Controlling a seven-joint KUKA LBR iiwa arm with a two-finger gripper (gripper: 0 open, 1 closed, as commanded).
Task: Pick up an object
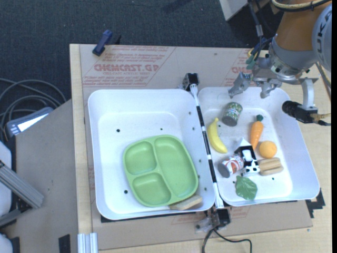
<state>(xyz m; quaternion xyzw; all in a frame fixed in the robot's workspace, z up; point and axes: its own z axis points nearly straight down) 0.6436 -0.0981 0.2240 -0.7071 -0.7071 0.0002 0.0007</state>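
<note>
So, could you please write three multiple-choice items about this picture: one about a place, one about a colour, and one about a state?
1. Where does the green divided tray lie?
A. in the left bin
B. in the right bin
C. on the cardboard outside the bins

2. What colour is the banana?
A. red
B. yellow
C. blue

3. How does the gripper stand?
A. shut on the carrot
B. pressed into the tray
C. open above the far end of the right bin, holding nothing

Answers:
1. A, the tray rests on the floor of the left bin.
2. B, the banana beside the divider is yellow.
3. C, its fingers are spread with nothing between them, and the carrot lies apart in the right bin.
</note>
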